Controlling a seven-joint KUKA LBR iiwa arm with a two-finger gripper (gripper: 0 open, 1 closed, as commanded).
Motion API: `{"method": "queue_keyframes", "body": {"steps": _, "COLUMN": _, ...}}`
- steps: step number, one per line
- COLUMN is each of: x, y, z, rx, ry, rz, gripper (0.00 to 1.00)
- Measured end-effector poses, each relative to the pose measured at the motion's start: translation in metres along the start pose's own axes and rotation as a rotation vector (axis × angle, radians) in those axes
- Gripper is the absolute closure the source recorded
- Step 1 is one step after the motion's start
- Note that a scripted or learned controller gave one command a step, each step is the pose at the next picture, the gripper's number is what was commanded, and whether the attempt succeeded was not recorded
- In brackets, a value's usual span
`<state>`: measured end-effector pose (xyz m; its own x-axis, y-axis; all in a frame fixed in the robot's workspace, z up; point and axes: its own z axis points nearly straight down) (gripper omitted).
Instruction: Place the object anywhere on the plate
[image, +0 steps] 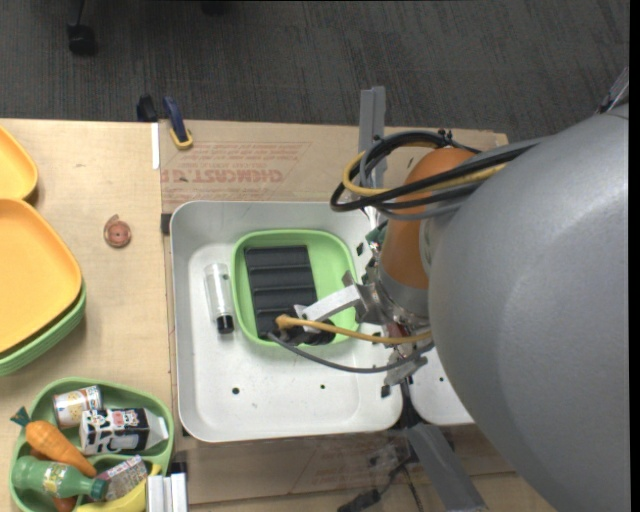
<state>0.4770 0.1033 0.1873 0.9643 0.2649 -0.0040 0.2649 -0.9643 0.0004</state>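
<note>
Dark ribbed block, taken here to be the task's object, is seen lying flat on the green plate, wholly inside its rim and covering most of its floor. The plate is set in the white bin, toward 12 o'clock of the bin's middle. At 9 o'clock of the plate, just beside it on the bin floor, a clear vial with a dark cap is laid lengthwise, off the plate.

The gripper is held over the plate's rim at about 4 o'clock, beneath the orange band of the arm. It is largely hidden by the wrist, so whether it is open or closed cannot be told, and nothing can be seen in its grasp.

If the block is indeed the object meant, the placing is judged to be done, and only the arm's clearing away is left. Should the vial be the object meant, nothing of the task is yet accomplished: it would need to be picked from the bin floor and carried toward 3 o'clock onto the plate.
</note>
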Motion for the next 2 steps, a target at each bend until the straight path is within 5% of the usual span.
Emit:
{"method": "queue_keyframes", "body": {"steps": 1, "x": -0.001, "y": 0.002, "z": 0.034, "rx": 0.000, "ry": -0.004, "rz": -0.006, "gripper": 0.00}}
{"method": "queue_keyframes", "body": {"steps": 2, "x": 0.064, "y": -0.001, "z": 0.092, "rx": 0.000, "ry": -0.001, "rz": 0.012, "gripper": 0.00}}
